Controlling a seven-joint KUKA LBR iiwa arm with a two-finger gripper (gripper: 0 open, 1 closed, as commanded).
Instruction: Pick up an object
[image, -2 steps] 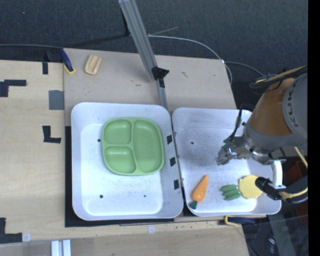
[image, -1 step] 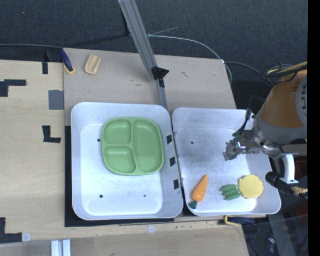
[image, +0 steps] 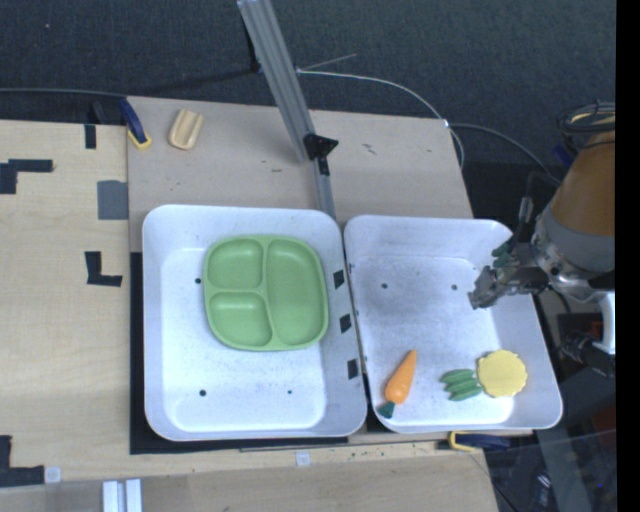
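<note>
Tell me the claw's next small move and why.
Probably shift the claw toward the near edge of the right bin and over the yellow toy. The claw sits above bare bin floor near the far right side with nothing between its fingers, and the toy lies closest, with the carrot further left.

A dark two-finger gripper (image: 487, 288) hovers over the right white bin (image: 420, 245), well above the orange toy carrot (image: 401, 376).
</note>
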